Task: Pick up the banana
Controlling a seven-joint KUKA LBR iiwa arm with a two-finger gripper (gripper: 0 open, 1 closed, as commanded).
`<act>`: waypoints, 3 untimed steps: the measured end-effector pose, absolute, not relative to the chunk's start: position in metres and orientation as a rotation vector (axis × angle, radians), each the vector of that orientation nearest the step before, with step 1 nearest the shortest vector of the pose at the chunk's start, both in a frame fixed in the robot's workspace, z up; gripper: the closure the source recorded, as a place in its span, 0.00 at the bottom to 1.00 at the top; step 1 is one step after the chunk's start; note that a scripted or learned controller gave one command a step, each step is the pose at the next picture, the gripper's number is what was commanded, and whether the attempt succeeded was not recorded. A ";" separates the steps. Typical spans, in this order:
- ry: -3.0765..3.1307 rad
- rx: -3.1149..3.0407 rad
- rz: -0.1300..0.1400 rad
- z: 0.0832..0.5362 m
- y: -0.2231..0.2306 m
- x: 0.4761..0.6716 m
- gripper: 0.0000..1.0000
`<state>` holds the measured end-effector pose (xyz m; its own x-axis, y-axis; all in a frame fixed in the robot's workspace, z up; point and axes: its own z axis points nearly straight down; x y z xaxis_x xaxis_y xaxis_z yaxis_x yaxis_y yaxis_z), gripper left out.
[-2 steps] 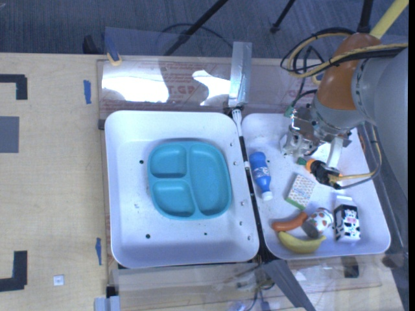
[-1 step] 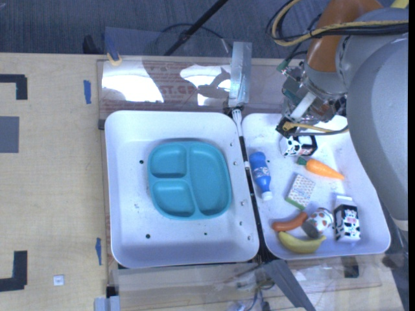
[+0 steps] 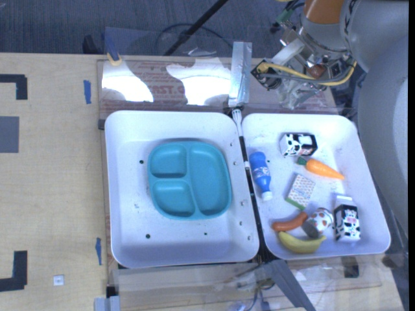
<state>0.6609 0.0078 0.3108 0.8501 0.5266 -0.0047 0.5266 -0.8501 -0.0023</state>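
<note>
The yellow banana [image 3: 300, 243] lies at the near edge of the right bin [image 3: 368, 173], curved side down. It touches a red-orange sausage [image 3: 290, 224] and a small round ball [image 3: 318, 221] just behind it. My gripper [image 3: 299, 96] hangs beyond the far rim of the right bin, well away from the banana and high above the bench, under the orange-banded wrist [image 3: 322, 8].
The right bin also holds a blue bottle [image 3: 261, 173], a carrot [image 3: 323, 168], a checkered cracker [image 3: 301, 188] and two cow-patterned cartons [image 3: 298, 144] [image 3: 347, 222]. A teal divided plate [image 3: 190, 178] sits in the left bin [image 3: 123, 173].
</note>
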 end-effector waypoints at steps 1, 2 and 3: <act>-0.860 -3.020 0.010 0.310 0.008 0.661 0.00; -1.301 -2.859 0.007 0.433 -0.001 0.649 0.00; -1.137 -2.928 0.007 0.432 -0.057 0.661 0.00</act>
